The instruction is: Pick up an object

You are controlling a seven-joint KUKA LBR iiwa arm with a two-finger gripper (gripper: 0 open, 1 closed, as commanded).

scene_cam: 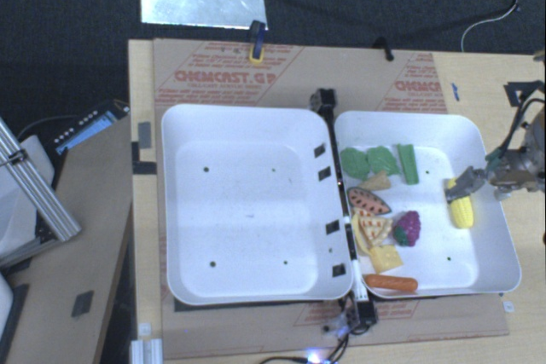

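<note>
From my remote seat I saw the end effector (467, 183) reaching in at about three o'clock, low over the right bin (490, 268). Its grey tip sat right at the upper end of the yellow corn cob (461, 210), touching it or very nearly so; I could not tell from this slanted view whether it was spread or pressed together, nor whether the corn was actually gripped.

The corn lay on the bin floor towards the bin's three o'clock side, apart from the other toys. Those were clustered along the bin's nine o'clock wall: two green leafy pieces (368, 160) at the top, a green stick-like piece (408, 164) just beside them, a reddish oval slice (368, 201) below, a purple grape bunch (407, 228) to its lower right, yellow wedge pieces (374, 233) beside the grapes, and an orange carrot (392, 284) at the bin's six o'clock edge.

The left bin (247, 200) sat beside it on the counter (281, 68).
</note>
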